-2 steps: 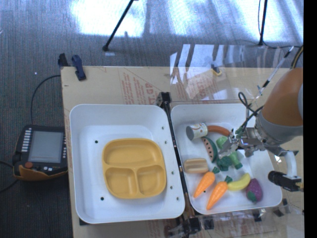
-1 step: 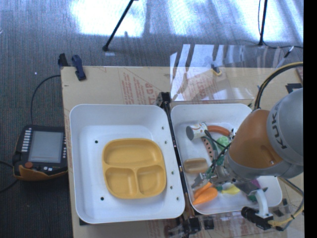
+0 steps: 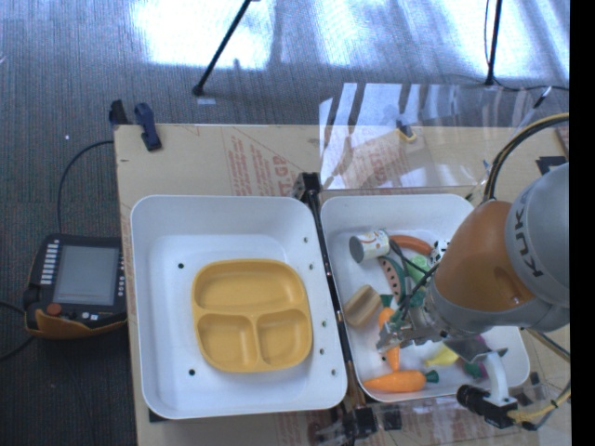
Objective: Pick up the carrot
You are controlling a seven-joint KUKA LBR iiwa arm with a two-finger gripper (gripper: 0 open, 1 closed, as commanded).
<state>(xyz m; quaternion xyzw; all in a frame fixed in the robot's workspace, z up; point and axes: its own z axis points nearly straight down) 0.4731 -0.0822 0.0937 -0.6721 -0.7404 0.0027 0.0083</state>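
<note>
Two bins sit side by side on the bench point(image 3: 214, 156). The left bin point(image 3: 158, 249) holds a tray point(image 3: 251, 314). The right bin point(image 3: 372, 207) holds a cup point(image 3: 369, 245) at the back, a carrot point(image 3: 400, 381) at the front edge, and the arm point(image 3: 502, 268) reaching in from the right.

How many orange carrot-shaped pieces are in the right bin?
2 clear ones: the orange toy carrot with a green top by the near wall, and a second long orange piece toward the far side. The arm may hide more.
</note>
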